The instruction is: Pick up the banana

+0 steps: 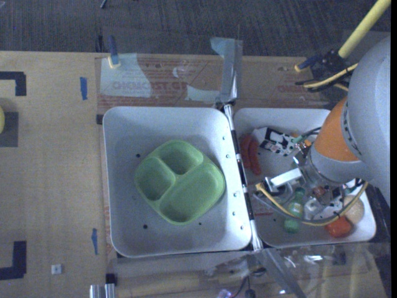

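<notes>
My gripper is low in the right bin, over a cluster of small items, with the grey arm and its orange band above it. A thin yellow curve runs beneath the gripper from left to right. I cannot tell whether it is the banana or a cable. The gripper body hides whatever lies directly under it.
The right bin also holds a red elongated item, a black-and-white item, a small green item, an orange-red item and a beige one. A green divided plate sits in the left bin.
</notes>
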`<state>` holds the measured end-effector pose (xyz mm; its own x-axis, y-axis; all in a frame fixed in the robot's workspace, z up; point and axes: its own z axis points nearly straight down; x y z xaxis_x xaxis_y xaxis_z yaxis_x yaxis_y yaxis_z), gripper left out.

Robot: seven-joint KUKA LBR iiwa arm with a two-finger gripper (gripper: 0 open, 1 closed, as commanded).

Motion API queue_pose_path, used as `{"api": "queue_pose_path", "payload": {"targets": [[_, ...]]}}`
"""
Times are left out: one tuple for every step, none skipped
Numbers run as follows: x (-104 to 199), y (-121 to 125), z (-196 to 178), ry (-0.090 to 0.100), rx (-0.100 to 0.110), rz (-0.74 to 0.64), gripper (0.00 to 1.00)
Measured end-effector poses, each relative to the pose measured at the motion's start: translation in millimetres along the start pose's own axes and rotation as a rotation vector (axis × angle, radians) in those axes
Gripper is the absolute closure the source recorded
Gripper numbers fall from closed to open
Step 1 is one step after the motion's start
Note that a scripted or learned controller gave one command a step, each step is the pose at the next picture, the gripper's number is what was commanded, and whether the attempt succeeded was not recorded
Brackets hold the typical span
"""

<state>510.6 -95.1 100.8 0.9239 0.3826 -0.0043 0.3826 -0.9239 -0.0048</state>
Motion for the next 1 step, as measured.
{"api": "queue_pose_path", "payload": {"targets": [[36.6, -36.1, -83.4, 0.002, -0.002, 0.188, 0.00]]}}
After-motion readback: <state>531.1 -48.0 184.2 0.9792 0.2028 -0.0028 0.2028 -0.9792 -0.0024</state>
